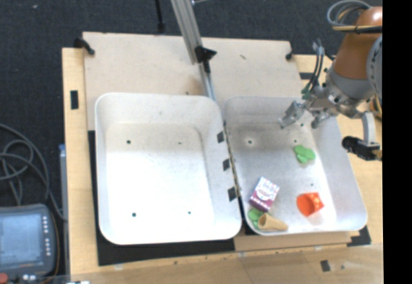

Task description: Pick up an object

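Currently: jaws (302, 115) apart, clamped on nothing, over right bin (347, 173) far end. Green object (304, 154) just below, lying flat, long axis roughly near-to-far. Purple box (264, 194), orange cup (309, 203), cone (273, 222) nearer.

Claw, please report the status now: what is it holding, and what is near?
Claw open, holding nothing, above right bin. Green piece lies just below it. Nothing in the way.

Grey arm (353, 86) with orange band, looped cables (grey), small metallic claw (301, 116).
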You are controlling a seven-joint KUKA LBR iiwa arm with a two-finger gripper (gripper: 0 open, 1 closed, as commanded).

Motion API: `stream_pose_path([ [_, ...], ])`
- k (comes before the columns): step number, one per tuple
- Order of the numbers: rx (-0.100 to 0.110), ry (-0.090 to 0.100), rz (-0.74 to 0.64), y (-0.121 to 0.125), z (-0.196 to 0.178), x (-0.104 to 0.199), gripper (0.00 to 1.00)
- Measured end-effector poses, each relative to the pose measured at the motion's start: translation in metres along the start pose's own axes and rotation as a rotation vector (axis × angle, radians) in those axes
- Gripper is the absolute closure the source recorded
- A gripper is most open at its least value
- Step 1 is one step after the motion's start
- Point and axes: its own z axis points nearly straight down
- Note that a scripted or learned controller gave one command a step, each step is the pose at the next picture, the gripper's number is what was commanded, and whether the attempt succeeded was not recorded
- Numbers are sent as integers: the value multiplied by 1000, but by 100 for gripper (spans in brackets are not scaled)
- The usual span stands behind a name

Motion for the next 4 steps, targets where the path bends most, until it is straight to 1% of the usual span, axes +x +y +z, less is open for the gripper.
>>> stream_pose_path([
  [1, 1, 0, -1, 5, 46, 5, 0],
  [2, -1, -1, -2, 5, 64, 4, 0],
  [3, -6, -4, -5, 6, 51, 3, 100],
  [4, -11, -1, -1, 13, -10, -5, 100],
])
